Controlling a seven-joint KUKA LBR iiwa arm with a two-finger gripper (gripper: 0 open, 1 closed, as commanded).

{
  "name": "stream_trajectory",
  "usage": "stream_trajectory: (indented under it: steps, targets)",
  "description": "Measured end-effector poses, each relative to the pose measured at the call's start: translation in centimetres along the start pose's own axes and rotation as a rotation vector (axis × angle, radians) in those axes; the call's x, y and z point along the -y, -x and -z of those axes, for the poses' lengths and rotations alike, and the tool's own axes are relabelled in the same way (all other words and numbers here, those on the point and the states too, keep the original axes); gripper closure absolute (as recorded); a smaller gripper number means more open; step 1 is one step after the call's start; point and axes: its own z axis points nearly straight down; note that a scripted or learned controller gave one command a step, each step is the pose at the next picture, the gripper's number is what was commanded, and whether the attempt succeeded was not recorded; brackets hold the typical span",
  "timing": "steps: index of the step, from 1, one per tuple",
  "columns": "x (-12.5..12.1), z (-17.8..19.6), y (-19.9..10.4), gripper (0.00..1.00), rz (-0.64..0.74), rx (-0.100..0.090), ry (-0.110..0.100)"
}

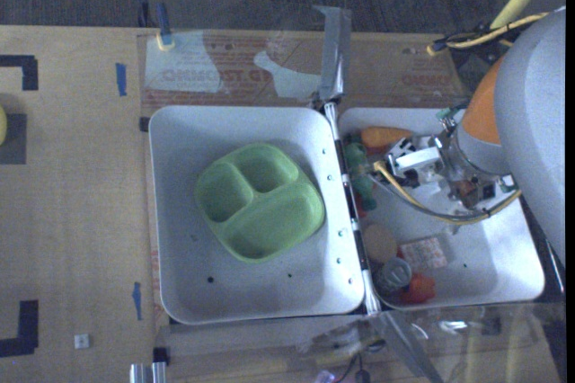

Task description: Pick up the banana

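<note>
My gripper (429, 182) hangs low over the right bin (503, 278), near its back half, with the grey arm and orange band (485, 107) above it. The wrist covers much of that bin's back right part and whatever lies under it. An orange elongated thing (386, 137) lies at the bin's back left corner, just left of the gripper. Beside the bin's left wall lie green pieces (358, 164).
A green divided plate (260, 200) lies in the left bin (180, 282). In the right bin's front are a tan disc (379, 240), a pale card (428, 252), a grey can (395, 273) and a red thing (419, 287). A yellow thing (3, 126) sits at the bench's left edge.
</note>
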Motion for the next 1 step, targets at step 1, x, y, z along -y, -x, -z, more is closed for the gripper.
stream_trajectory:
  steps: [1]
  targets:
    - [2.8,-1.55,0.97,0.0,-0.057,0.005,-0.004]
